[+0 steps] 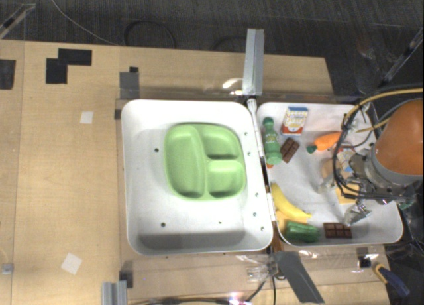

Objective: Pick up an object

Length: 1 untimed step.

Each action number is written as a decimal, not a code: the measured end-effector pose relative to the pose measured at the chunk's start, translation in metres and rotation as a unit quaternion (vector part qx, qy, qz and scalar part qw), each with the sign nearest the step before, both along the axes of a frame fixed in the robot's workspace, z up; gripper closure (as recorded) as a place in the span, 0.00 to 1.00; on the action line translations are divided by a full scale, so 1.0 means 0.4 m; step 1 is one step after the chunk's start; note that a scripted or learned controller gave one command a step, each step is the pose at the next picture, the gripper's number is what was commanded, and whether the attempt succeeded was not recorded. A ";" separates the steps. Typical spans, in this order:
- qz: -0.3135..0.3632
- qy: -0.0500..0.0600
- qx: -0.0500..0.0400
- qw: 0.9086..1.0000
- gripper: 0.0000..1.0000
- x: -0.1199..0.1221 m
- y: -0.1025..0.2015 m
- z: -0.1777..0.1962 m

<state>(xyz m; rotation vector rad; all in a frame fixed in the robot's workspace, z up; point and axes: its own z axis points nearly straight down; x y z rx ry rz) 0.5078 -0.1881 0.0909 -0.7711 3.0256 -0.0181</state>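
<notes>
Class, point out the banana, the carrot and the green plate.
banana (289,205), camera view, middle of its curve
carrot (324,142), camera view, orange body
green plate (180,164), camera view, floor of its long compartment

We see a light-green tray (202,159) in the white L bin (142,184). R bin (391,227): yellow banana (289,204), orange carrot (326,141), brown choc bar (336,231), green bottle (270,141).

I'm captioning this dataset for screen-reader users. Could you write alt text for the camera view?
A grey robot arm reaches from the right over the right white bin, which holds a banana, green bottle and chocolate bars. The left white bin holds a green divided tray.
</notes>
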 end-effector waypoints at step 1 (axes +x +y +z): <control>0.096 0.000 -0.001 0.995 0.00 0.007 0.174 0.002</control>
